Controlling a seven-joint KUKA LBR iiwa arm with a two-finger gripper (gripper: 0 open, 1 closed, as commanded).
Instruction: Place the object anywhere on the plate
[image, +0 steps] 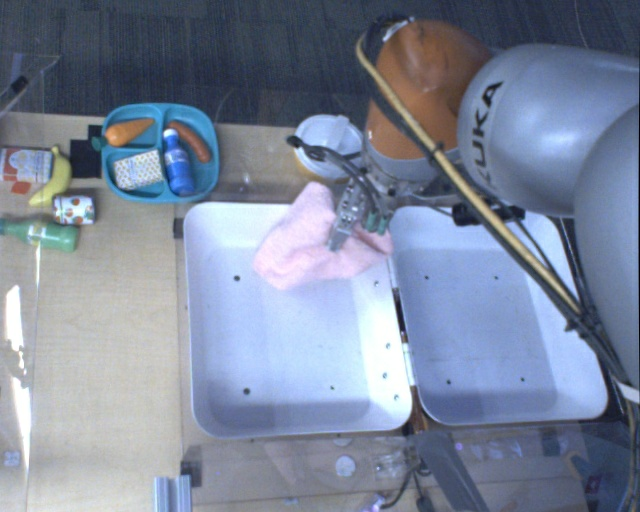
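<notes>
A crumpled pink cloth (300, 245) lies in the far right corner of the left bin (290, 380), and its upper edge rises over the bin's back rim. My gripper (354, 228) points down at the cloth's right end, with pink fabric bunched between its fingers. The blue divided plate (212, 150) sits on the bench at the far left, outside the bins. It holds a toy carrot (130, 131), a small blue bottle (178, 162) and other toy food.
A white cup (325, 135) stands behind the left bin, just left of the arm. The right bin (500, 340) lies under the arm. A banana (55, 175), a small can (73, 209) and a green bottle (40, 233) lie on the bench at far left.
</notes>
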